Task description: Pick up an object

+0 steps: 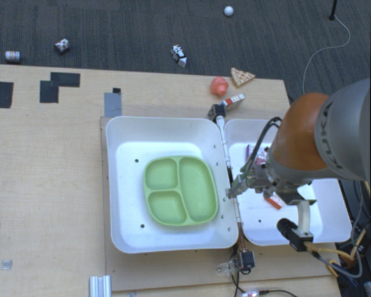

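From the overhead camera I see my arm (324,139) reaching in from the right, its orange band sitting over the right bin (330,232). The wrist hangs low inside that bin, near the wall it shares with the left bin (116,191). The jaws (268,194) are mostly hidden under the wrist body, so I cannot tell whether they are released or clenched, and I see nothing between them.

A small red and white object (273,201) lies on the floor of the right bin, just beside the wrist and partly tucked under it. I cannot tell whether anything touches it. A thin purple piece (248,152) shows near the back of the same bin, by the dividing wall; it is too small to identify.

In the left bin a green divided tray (181,190) with three compartments lies flat, near the middle.

On the wooden surface (52,174) behind the bins I see a pink ball (219,86), a wedge-shaped slice (242,76) just beside it, and a red and white tube (234,101) near the back corner where the bins meet. Black patches (58,84) mark the surface at the far left.

On the dark floor beyond lie a small white ball (228,10) and several small bits of clutter (179,54)
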You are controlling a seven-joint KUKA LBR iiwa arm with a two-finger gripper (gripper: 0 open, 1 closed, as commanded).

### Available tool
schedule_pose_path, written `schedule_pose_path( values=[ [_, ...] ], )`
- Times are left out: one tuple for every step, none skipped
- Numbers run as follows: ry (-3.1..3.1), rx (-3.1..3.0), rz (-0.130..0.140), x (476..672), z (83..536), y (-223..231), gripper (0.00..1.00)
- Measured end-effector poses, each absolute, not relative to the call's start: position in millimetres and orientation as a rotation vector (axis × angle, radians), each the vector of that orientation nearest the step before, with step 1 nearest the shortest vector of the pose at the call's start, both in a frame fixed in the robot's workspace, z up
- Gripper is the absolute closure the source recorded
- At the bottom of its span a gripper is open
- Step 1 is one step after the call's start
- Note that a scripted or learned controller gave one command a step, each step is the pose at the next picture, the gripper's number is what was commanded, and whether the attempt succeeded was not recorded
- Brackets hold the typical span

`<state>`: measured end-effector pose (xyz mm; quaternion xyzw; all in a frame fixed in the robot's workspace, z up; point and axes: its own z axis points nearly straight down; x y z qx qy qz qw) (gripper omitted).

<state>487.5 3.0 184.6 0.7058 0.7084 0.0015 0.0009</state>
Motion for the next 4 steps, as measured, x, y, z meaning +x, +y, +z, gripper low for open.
schedule_pose_path(
  values=[
    [2.224, 2.216, 0.005, 487.5, 184.6, 3.0, 0.0],
    [2.224, 2.216, 0.005, 487.5, 184.6, 3.0, 0.0],
    [2.224, 2.216, 0.005, 487.5, 184.6, 3.0, 0.0],
    [2.224, 2.216, 0.005, 487.5, 184.6, 3.0, 0.0]
  ],
)
